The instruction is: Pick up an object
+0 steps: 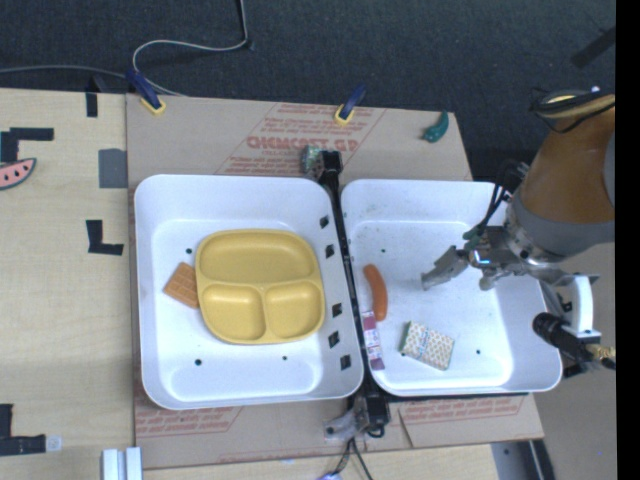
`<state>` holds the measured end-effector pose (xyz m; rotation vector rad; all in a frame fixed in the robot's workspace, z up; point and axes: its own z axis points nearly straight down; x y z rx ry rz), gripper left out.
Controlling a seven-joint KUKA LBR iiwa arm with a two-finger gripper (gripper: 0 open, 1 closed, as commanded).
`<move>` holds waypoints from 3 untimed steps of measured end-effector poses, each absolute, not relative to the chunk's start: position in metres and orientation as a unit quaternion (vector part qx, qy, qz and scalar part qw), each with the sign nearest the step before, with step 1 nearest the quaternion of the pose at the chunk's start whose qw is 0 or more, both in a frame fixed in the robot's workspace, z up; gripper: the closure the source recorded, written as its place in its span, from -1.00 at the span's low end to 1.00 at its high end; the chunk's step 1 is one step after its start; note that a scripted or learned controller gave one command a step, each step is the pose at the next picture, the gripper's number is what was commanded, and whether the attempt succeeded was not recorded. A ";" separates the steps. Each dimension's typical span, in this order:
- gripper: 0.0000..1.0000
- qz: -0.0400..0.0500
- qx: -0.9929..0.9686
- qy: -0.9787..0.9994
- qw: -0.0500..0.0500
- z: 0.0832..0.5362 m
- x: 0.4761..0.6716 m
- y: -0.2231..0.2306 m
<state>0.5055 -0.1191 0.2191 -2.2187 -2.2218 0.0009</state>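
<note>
Left bin (165,368): white, shallow. It holds a yellow plate (262,284) with three compartments, lying flat near the middle. A tan cracker (181,286) lies at the plate's left edge, partly tucked under it.

Right bin (500,368): white, shallow, joined to the left bin along a black-clipped seam. It holds three things. An orange sausage (375,287) lies lengthwise near the seam. Below it, a slim wrapped stick (372,340) with a red and white label lies along the left wall. A small patterned packet (428,345) lies flat on the floor toward the front, apart from both.

Arm (570,183): grey with an orange band, reaching in from the right over the right bin's right edge.

Gripper (462,265): over the right bin's middle, tilted, pointing left. One grey finger (440,271) reaches out to the left toward the sausage but stays well apart from it. The spread of the pincer cannot be told, and nothing is seen between the fingers. The packet lies below and just left of the gripper, not touched.

Bench: cardboard sheet (290,138) under the bins, held by yellow clamps (350,108) at the far edge.
</note>
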 end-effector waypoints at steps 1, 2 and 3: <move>-1.00 -0.001 -0.707 -0.707 0.000 0.086 0.495 -0.107; 1.00 -0.001 -0.708 -0.707 -0.002 0.096 0.496 -0.108; -1.00 -0.001 -0.708 -0.707 -0.001 0.095 0.495 -0.108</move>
